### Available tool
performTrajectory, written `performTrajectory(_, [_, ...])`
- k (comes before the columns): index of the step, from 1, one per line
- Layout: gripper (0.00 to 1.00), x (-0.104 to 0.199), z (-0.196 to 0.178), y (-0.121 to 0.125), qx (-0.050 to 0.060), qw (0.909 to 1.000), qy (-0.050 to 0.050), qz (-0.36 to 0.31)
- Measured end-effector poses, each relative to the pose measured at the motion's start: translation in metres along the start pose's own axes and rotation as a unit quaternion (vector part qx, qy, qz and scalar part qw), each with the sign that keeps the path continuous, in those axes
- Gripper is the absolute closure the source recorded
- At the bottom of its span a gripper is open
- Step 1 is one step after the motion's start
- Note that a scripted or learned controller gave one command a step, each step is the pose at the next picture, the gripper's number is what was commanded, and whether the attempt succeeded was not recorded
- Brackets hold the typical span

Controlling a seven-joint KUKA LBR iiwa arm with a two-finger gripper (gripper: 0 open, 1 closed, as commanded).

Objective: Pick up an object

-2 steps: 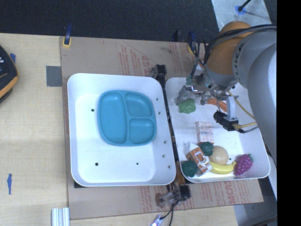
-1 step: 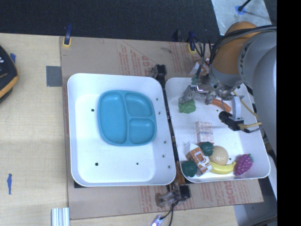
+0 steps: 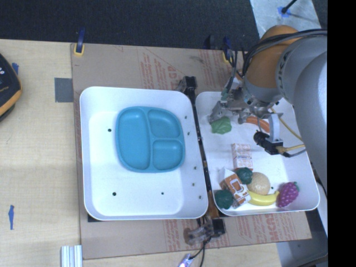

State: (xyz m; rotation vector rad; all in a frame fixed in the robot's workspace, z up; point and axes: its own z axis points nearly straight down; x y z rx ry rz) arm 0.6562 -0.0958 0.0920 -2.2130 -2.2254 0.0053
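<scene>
Green toy (image 3: 221,125) sits near the right bin's (image 3: 303,163) far-left corner, just under the gripper (image 3: 225,114). We can't tell its open/closed state. We'd judge: centre over it, drop straight, avoid the bin wall.

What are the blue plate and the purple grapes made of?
The blue plate looks like smooth moulded plastic: one even colour, with rounded walls dividing it into three sections and a soft sheen. The purple grapes are probably plastic or rubber toy fruit: the bumps look moulded together in one uniform colour, but they are too small to be sure.
</scene>
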Motion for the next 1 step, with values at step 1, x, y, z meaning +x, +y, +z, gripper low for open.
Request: performTrajectory(1, [0.00, -0.0172, -0.0004, 0.0001, -0.001, 1.0000, 0.000, 0.001])
